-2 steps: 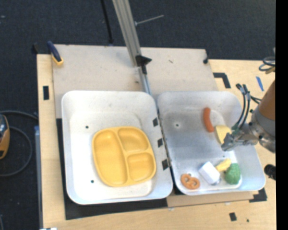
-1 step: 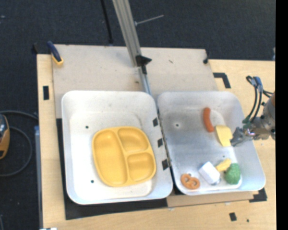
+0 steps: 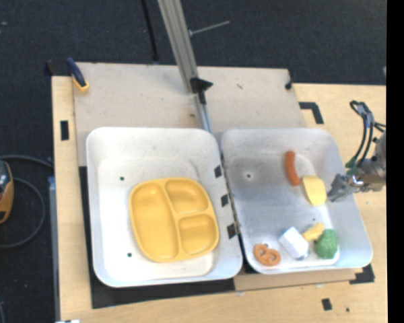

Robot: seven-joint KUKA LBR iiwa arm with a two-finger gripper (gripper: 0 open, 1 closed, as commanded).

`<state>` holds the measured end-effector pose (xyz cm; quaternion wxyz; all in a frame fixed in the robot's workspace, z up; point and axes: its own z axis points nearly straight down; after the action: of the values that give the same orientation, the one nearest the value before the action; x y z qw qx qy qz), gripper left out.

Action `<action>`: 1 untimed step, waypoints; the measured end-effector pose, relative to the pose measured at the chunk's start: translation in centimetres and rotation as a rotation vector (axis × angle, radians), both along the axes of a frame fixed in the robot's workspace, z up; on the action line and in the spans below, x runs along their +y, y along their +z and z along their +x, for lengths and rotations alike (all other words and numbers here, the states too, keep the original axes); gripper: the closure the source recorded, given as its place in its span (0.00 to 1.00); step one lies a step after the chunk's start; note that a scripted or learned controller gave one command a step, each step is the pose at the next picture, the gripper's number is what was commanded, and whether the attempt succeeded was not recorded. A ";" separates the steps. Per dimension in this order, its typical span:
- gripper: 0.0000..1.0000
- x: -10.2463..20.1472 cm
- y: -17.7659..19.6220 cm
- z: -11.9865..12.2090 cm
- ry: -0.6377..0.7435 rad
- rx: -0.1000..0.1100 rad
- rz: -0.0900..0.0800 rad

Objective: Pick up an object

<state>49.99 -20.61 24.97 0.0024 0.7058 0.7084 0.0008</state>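
Observation:
The right bin [image 3: 256,155] holds several small objects. An orange sausage [image 3: 292,167] lies at its upper right, with a yellow wedge [image 3: 315,190] just below it. Along the front wall sit an orange pretzel [image 3: 266,254], a white block [image 3: 293,242], a small yellow piece [image 3: 314,231] and a green broccoli [image 3: 326,244]. My gripper [image 3: 339,188] reaches in at the bin's right rim, just right of the yellow wedge, with nothing seen between its fingers. The arm behind it is cut off at the view's right side.
The left bin [image 3: 108,153] holds a yellow divided tray [image 3: 173,218]. A metal post [image 3: 182,42] rises from the bench behind the bins. A blue and yellow clamp [image 3: 77,75] sits at the bench's back left corner. Cables [image 3: 361,123] hang near the arm.

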 end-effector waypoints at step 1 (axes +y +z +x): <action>1.00 5.2 -0.4 -0.1 0.003 0.002 0.002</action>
<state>49.90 -15.46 24.57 0.0009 0.7047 0.7095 0.0009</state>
